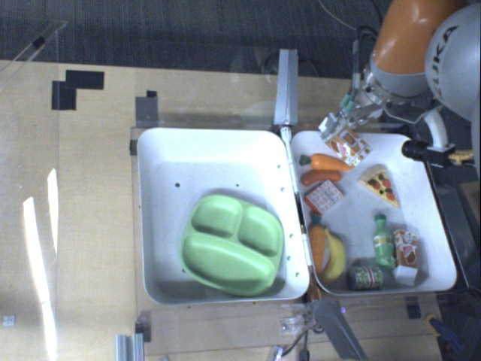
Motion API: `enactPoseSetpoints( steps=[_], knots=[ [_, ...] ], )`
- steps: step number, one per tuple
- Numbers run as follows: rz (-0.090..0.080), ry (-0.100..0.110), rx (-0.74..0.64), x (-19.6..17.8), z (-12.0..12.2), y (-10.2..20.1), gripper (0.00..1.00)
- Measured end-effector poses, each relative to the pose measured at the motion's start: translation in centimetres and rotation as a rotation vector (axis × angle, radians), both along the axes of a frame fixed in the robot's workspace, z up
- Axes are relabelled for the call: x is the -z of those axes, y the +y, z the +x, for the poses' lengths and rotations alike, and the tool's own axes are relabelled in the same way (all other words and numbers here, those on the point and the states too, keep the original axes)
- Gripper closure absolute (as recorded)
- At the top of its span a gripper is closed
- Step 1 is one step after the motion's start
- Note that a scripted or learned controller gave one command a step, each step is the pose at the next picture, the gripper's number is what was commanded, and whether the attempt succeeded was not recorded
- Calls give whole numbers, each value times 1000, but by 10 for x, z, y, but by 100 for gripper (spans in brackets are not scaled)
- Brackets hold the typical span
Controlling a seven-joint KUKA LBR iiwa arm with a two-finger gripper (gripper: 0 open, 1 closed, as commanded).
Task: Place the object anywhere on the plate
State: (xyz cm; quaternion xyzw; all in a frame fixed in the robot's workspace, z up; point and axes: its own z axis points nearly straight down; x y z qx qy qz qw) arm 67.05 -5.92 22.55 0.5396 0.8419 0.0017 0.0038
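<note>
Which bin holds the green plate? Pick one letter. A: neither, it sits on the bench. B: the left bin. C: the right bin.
B: the green plate lies inside the left bin, while the right bin holds the small food items.

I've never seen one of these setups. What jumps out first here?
A bright green divided plastic plate sits in the left white bin. The right white bin holds a jumble of toy food, and the grey arm's gripper hangs at its far edge over a small printed packet.
</note>
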Motion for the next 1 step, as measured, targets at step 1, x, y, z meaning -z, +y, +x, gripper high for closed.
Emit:
enactPoseSetpoints(
  steps=[1],
  knots=[
    [4,4,258,40,-52,98,100]
  ],
)
